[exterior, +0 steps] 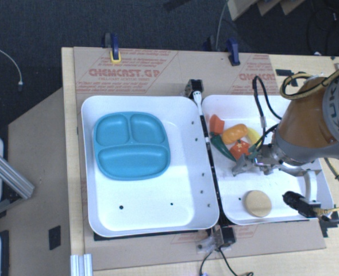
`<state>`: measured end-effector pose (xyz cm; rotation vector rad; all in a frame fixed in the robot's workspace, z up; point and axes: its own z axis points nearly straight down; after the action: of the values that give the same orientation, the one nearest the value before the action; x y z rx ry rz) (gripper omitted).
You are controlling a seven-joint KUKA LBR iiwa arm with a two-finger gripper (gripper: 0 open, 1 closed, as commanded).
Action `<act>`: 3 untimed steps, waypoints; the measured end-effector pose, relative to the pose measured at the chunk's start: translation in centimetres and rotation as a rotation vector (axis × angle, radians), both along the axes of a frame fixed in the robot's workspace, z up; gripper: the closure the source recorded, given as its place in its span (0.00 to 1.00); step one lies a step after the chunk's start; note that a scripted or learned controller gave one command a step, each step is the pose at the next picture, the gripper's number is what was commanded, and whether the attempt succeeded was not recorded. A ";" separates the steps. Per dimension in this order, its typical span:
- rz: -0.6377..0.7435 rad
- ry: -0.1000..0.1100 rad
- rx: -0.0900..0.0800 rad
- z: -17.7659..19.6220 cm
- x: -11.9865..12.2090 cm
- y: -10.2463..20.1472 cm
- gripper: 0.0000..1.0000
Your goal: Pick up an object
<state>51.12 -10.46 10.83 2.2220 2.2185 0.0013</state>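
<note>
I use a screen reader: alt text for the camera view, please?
The arm's gripper hangs low in the right bin beside a pile of toy food, with a tan round piece nearer. The left bin holds a blue divided plate.

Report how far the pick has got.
Done: the arm has reached into the right bin, and its tool is low beside the pile of toy food. In hand: nothing visibly gripped. Left: grasp and lift an item; the round tan piece lies untouched nearer the front.
</note>
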 end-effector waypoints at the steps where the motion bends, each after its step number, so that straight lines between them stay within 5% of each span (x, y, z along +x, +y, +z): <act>1: 0.001 0.006 0.003 -2.5 -0.1 0.0 0.00; 2: 0.000 0.002 0.001 -1.4 0.0 0.1 1.00; 3: 0.001 -0.003 -0.001 2.9 -0.1 -0.3 1.00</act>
<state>51.03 -10.76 13.75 2.2183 2.2181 0.0027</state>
